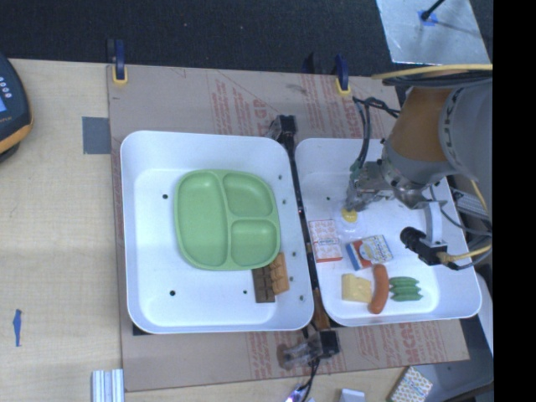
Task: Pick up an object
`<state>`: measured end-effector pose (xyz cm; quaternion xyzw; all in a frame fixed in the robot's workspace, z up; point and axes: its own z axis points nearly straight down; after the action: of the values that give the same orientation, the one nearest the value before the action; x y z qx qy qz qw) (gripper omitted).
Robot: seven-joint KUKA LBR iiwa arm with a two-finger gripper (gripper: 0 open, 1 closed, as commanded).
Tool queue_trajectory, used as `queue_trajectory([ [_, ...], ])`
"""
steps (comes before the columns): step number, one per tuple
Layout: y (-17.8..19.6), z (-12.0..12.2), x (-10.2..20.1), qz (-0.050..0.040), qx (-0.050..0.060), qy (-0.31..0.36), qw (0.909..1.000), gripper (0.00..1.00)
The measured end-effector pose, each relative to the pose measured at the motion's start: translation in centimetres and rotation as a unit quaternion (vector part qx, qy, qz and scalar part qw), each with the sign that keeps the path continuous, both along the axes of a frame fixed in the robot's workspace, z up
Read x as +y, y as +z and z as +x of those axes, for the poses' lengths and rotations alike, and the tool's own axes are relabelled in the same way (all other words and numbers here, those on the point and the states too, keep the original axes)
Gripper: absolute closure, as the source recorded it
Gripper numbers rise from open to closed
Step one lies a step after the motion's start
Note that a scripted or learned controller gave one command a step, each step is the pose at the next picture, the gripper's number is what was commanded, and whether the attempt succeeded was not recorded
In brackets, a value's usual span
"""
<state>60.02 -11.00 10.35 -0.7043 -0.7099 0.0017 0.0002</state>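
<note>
My gripper [358, 198] reaches down into the right bin [322, 170] from the right, with its tip just above a small pale yellow object [349, 217] on the bin floor. In front of it lie a red and white packet [325, 239], a small printed packet [374, 249], a yellow cheese wedge [355, 288], an orange-red sausage [379, 288] and a green pea pod [404, 288]. The left bin [146, 249] holds a green divided plate [227, 219] and a brown chocolate bar [270, 280] at its front right.
The grey arm with its orange band [423, 128] covers the right bin's back right part. A black part with cables [423, 246] hangs over the bin's right side. Clamps hold the cardboard sheet at the back edge. A yellow device [10, 99] sits at far left.
</note>
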Motion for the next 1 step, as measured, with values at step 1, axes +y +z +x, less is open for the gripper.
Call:
queue_trajectory([
  [1, -0.13, -0.08, 0.02, 0.0001, 0.001, 0.000, 1.0000, 0.00],
])
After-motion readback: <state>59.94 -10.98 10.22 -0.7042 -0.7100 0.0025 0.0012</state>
